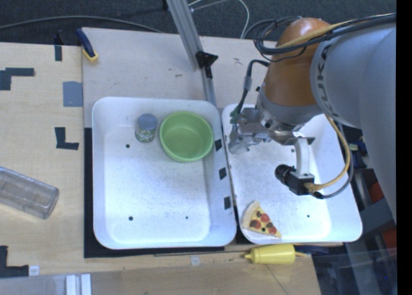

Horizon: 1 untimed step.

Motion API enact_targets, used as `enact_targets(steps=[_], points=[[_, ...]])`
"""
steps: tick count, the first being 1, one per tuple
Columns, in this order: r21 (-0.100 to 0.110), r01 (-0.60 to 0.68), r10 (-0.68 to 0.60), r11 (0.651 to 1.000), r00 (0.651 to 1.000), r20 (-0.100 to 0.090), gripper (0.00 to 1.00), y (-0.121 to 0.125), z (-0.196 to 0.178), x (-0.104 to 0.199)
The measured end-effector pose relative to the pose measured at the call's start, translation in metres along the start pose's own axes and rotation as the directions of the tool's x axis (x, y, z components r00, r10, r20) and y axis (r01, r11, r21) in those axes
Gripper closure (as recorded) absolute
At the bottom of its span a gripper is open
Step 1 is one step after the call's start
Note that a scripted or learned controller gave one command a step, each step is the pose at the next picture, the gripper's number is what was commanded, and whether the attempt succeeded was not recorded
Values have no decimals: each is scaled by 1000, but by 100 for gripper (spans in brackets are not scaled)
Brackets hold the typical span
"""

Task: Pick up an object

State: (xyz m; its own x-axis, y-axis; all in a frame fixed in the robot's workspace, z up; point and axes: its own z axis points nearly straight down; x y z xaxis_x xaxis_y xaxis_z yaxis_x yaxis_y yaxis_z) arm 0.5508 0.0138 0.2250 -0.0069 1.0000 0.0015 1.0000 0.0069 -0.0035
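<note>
Two shallow white bins sit side by side on the bench: the left bin carries a green plastic bowl and a small grey-lidded jar near its far edge, while the right bin carries a flat toy pizza slice in its near-left corner. The two-finger gripper hangs low over the right bin's far-left corner, with nothing visible between its tips — whether it is spread or closed cannot be told. Judged step: approach, nothing yet picked; the next move calls for travel toward the near edge — to the pizza slice — then a descent and a close.
</note>
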Motion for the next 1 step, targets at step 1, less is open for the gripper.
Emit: enact_targets(steps=[1], points=[[-2,2,-2,1000,1000,-1,100,-3,-10,59]])
